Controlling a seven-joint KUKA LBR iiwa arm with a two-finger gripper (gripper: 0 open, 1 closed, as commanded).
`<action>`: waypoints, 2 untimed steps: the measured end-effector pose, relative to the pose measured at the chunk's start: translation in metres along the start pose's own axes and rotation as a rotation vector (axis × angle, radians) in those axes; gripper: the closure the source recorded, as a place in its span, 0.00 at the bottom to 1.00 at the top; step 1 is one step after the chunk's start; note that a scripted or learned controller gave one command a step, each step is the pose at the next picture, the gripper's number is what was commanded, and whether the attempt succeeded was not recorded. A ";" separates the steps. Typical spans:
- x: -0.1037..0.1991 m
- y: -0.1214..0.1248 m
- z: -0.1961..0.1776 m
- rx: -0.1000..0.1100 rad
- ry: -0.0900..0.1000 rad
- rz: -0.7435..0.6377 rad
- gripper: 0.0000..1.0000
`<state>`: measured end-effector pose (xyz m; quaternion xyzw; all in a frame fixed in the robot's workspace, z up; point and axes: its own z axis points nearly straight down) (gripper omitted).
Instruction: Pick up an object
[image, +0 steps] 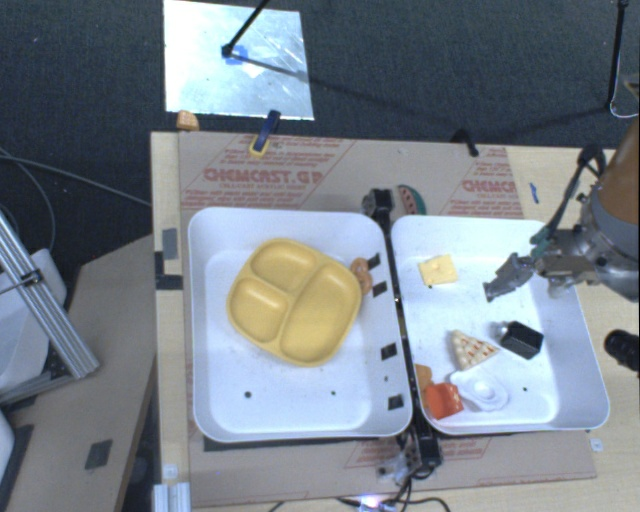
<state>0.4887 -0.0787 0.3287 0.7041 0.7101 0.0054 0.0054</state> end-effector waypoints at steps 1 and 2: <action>-0.002 0.000 -0.005 0.006 -0.001 0.001 1.00; 0.029 0.016 0.025 0.016 0.001 0.001 1.00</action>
